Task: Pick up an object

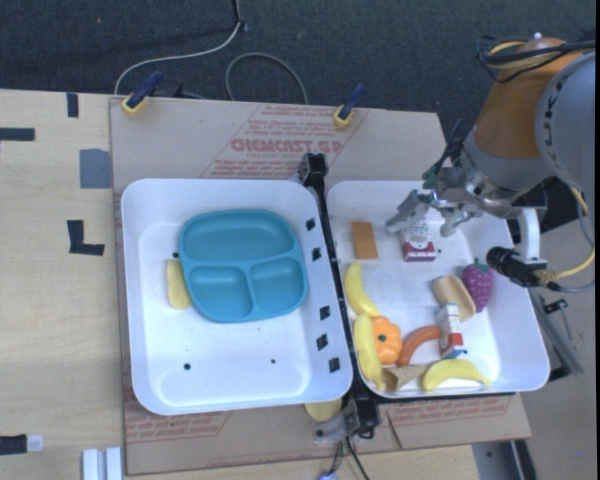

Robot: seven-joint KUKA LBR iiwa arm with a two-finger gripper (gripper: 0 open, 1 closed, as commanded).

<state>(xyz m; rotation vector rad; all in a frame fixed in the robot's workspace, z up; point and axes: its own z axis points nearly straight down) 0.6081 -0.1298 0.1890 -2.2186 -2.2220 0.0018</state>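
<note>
My gripper (426, 218) hangs over the back of the right bin (515, 328), fingers spread apart and open. Just in front of the fingertips a small white and red carton (418, 245) lies on the bin floor; nothing sits between the fingers. Left of it lies a tan block (364, 239). Toward the front are a yellow banana (355, 290), an orange toy (384, 338), a red sausage (418, 344), a bun (452, 294), purple grapes (477, 283), a small bottle (450, 330) and another banana (455, 373).
The left bin (150, 358) holds a blue divided plate (245, 265) with a yellow piece (176, 284) at its left edge. A black divider (325, 268) runs between the bins. The arm's grey and orange body (530, 118) fills the upper right.
</note>
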